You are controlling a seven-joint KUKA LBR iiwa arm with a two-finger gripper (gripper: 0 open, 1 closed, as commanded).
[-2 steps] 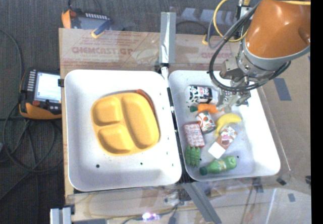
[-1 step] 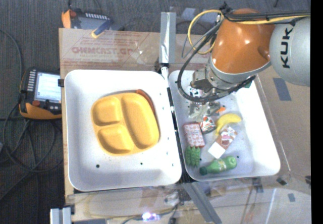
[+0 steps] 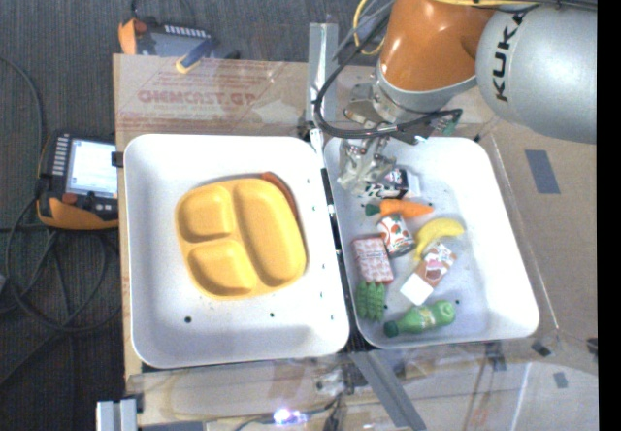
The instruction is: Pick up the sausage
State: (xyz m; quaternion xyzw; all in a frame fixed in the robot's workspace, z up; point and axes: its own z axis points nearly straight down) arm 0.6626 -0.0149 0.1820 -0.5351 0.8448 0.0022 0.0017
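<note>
A reddish-brown sausage (image 3: 279, 184) lies in the left bin (image 3: 155, 322), tucked against the upper right edge of the yellow divided plate (image 3: 241, 235), with just a thin strip of it showing. My gripper (image 3: 361, 167) hangs over the upper left corner of the right bin (image 3: 509, 293), beside a black-and-white carton (image 3: 390, 184). It is to the right of the sausage, across the wall between the bins. I see nothing between its fingers.
The right bin holds several toy foods: a carrot (image 3: 408, 209), a banana (image 3: 439, 230), a red can (image 3: 397, 236), a red packet (image 3: 373, 259), a white cube (image 3: 417, 289) and a green bottle (image 3: 422, 317). A handheld device (image 3: 82, 177) lies left of the bins.
</note>
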